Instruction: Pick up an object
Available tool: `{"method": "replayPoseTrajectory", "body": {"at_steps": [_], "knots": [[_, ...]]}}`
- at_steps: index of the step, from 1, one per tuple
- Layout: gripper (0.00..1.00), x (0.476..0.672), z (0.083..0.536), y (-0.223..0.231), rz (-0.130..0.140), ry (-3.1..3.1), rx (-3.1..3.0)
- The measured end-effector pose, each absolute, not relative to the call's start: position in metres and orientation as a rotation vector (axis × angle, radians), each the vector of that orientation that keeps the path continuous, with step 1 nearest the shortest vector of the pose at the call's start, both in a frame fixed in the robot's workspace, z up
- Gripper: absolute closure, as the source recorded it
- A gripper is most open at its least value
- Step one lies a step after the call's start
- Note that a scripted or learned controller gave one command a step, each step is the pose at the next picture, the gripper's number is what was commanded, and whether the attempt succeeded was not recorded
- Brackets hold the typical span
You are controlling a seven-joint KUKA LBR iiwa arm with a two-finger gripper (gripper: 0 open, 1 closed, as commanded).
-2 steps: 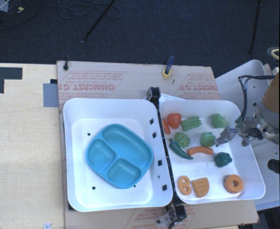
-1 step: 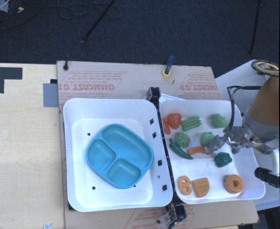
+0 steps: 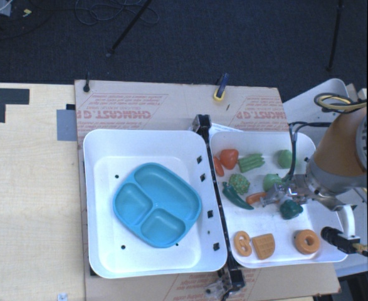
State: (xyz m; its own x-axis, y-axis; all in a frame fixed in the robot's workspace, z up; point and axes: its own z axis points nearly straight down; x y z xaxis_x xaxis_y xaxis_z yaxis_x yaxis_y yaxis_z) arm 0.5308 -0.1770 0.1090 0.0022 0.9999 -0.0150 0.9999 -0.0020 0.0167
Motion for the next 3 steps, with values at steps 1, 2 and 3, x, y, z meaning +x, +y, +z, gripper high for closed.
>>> {"method": "replayPoseTrajectory", "body": {"at_steps": [1, 2, 3], "knots": [[0.00, 0.533, 0.089, -0.176, 0.002, 2.220, 2.218], [1.00, 0.531, 0.098, -0.176, -0.002, 2.221, 2.229], [1.00, 0.527, 0.151, -0.167, 0.001, 2.224, 2.220]]}}
